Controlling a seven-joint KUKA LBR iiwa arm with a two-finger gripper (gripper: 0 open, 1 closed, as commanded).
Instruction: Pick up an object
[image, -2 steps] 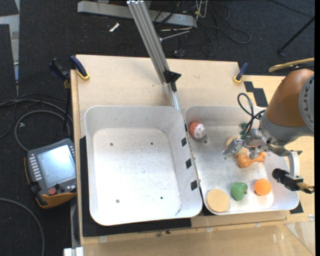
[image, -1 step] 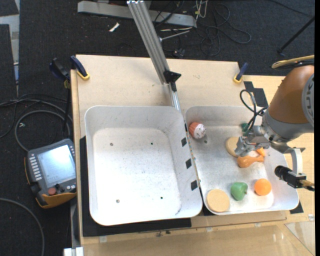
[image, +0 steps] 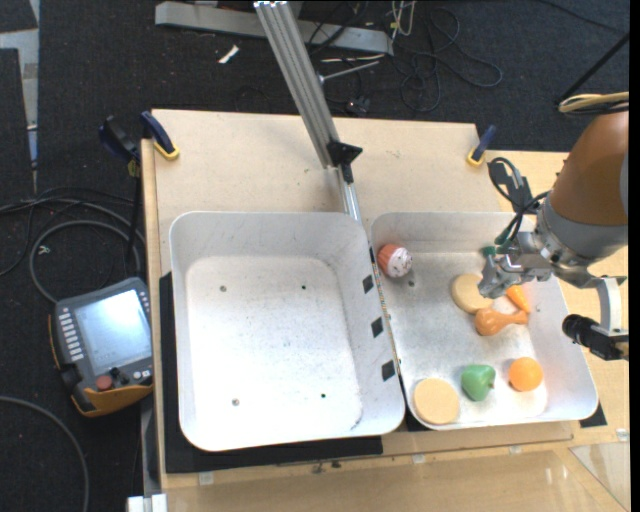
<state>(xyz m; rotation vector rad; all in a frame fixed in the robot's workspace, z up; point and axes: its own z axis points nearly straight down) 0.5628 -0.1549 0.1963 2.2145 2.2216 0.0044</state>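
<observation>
Grey arm (image: 590, 200) cut off at right, fingers (image: 493, 287) over tan disc (image: 467, 292), grip state unclear.

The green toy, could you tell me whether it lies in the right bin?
In. The green toy rests on the right bin's floor near its front rim.

Six small objects (image: 478, 380) lie scattered — right bin (image: 575, 405).

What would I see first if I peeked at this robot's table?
First the big robot arm, grey with an orange band, coming in from the right, its gripper low over the right bin. Then the bright toys there: a green one and an orange ball near the front, a round tan disc at the front edge.
</observation>
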